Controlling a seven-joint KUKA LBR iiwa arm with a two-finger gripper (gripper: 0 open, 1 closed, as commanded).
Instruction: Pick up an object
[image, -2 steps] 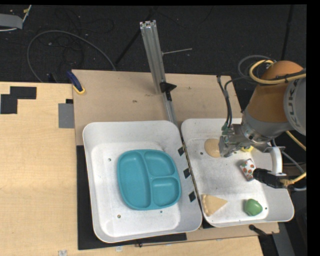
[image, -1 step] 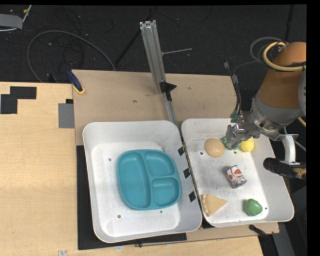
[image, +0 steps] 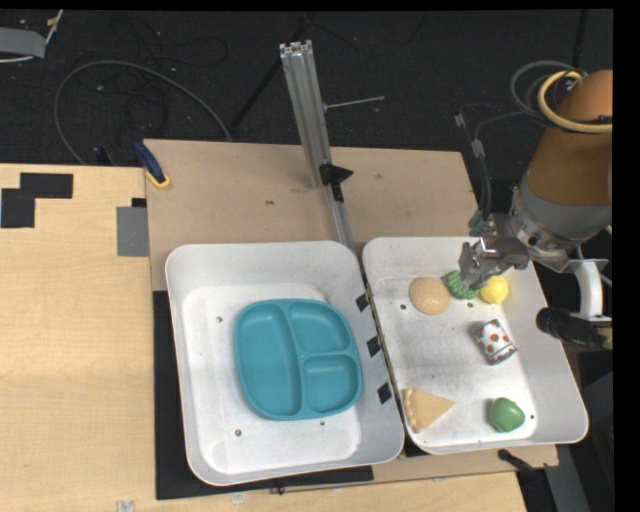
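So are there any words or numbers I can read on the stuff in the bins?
No text can be read anywhere.
Small can: it has a red and white label, but any print on it is too small and blurred to read.
Teal divided plate, tan round object, yellow object, green object: no writing shows.

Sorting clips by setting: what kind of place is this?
Probably a robotics lab bench: a grey arm reaching over two white bins, toy food like a green pepper, and loose cables on the dark floor behind.
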